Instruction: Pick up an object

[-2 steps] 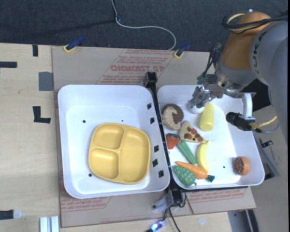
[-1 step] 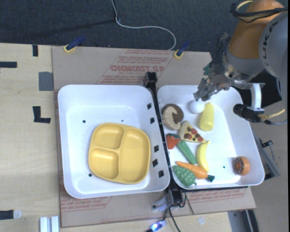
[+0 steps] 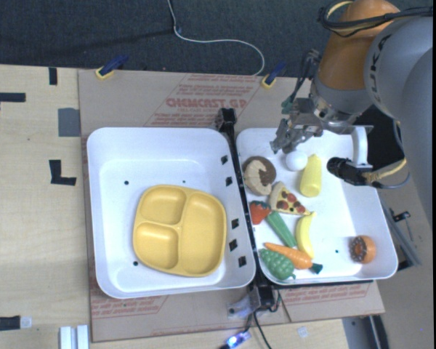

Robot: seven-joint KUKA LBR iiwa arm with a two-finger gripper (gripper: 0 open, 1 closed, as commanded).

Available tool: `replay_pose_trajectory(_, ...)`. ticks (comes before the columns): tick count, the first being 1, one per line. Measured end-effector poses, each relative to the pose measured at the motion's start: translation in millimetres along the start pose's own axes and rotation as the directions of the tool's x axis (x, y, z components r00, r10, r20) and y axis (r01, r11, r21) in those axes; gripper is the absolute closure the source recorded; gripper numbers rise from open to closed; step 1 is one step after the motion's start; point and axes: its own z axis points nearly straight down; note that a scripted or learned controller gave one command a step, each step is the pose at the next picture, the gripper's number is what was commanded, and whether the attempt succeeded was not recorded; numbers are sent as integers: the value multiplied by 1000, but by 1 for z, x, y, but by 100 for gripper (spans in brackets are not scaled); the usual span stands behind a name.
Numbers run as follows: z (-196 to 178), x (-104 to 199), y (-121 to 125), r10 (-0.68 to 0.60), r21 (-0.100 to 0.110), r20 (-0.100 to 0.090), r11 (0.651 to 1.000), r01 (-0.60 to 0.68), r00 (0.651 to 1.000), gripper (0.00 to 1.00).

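My gripper hangs over the back of the right bin, just above and left of a small white egg. Beside the egg lies a yellow corn-like piece. A brown and white round piece sits by the bin's left wall. In front of it lie a pizza slice, a red piece, a green vegetable, a banana, a carrot and a green bumpy piece. A brown doughnut-like piece rests at the front right.
The left bin holds a yellow divided plate. The divider between the bins runs close to the toys. The arm's grey and orange body looms over the right bin's back right corner.
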Motion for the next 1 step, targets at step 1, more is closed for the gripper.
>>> replay_pose_trajectory(1, 8, 47, -4, -1, 1, 0, 1000, 1, 1000, 100)
